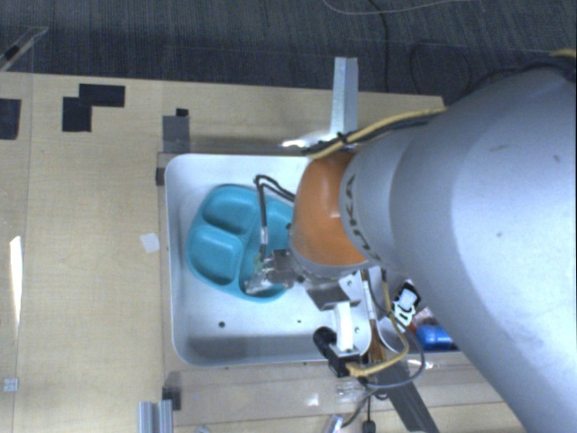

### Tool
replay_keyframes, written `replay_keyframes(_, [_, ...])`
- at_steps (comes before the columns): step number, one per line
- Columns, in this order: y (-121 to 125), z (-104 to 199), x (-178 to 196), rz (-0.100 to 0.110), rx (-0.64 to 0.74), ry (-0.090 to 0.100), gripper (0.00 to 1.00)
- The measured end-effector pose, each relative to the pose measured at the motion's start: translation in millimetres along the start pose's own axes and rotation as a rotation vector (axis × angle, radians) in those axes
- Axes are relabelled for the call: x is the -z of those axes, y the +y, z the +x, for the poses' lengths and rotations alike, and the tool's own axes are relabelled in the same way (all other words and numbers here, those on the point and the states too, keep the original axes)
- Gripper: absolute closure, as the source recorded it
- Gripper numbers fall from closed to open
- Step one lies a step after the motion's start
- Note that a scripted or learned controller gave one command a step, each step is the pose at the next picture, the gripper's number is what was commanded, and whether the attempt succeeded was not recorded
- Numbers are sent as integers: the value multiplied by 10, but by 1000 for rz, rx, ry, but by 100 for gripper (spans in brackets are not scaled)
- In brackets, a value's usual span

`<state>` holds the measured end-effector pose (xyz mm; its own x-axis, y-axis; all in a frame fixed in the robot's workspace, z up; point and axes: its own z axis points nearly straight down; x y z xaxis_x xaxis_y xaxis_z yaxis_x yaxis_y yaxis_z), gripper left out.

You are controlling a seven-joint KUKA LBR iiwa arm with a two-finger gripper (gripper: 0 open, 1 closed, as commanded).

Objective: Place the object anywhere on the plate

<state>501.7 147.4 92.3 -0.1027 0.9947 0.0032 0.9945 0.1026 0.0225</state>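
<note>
Arm (469, 215) over the blue divided plate (225, 242) in the white bin (194, 332); can't tell jaws' state.

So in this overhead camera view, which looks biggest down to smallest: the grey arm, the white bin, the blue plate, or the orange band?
1. Grey arm, though it is nearest the camera, which inflates it.
2. White bin.
3. Blue plate and orange band look about alike; the arm hides part of the plate, so I won't rank them.

The arm (487, 233) was thick, rounded and grey. Its orange band (323, 219) sat above the wrist. Black and yellow cables ran beside that band.
</note>
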Motion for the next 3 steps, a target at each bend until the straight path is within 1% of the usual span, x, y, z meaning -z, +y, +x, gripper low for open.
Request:
replay_keyframes(1, [8, -21, 92, 1, -6, -1, 100])
replay_keyframes(2, [797, 64, 1073, 22, 140, -10, 100])
replay_keyframes(3, [1074, 100, 934, 44, 69, -37, 100])
